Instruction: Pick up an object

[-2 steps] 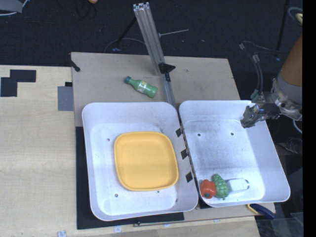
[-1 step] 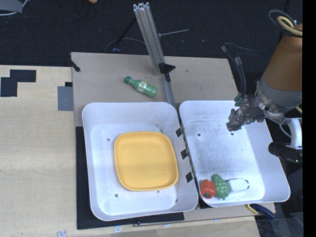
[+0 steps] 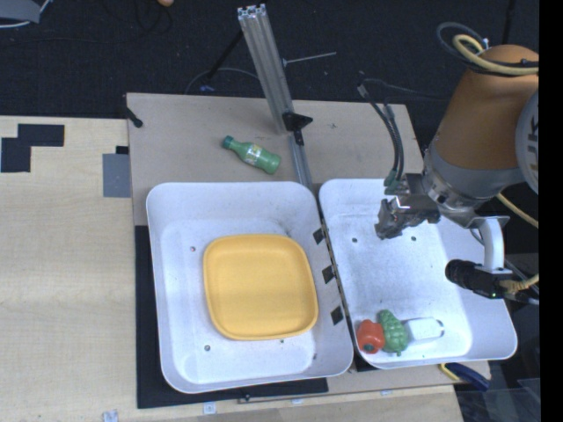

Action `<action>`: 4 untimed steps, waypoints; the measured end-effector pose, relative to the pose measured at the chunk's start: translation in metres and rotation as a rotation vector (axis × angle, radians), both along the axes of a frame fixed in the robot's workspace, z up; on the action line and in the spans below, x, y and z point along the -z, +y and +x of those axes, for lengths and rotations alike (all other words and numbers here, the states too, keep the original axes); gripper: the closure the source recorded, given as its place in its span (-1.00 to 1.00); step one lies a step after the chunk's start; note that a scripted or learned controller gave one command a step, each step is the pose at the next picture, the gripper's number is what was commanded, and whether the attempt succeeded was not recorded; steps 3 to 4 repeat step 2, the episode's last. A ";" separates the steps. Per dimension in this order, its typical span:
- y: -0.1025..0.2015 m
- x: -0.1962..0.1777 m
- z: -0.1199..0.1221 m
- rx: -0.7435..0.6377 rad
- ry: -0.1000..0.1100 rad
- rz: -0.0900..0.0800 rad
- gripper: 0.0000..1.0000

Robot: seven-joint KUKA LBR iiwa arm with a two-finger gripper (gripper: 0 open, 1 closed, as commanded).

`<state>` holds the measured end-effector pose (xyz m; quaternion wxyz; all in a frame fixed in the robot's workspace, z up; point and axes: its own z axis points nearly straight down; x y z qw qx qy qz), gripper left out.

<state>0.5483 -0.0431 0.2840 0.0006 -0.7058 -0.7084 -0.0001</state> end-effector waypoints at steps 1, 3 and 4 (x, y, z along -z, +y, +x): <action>0.047 0.002 -0.009 0.000 0.000 0.000 1.00; 0.093 0.009 -0.012 0.001 0.001 -0.001 1.00; 0.093 0.009 -0.012 0.001 0.001 -0.001 1.00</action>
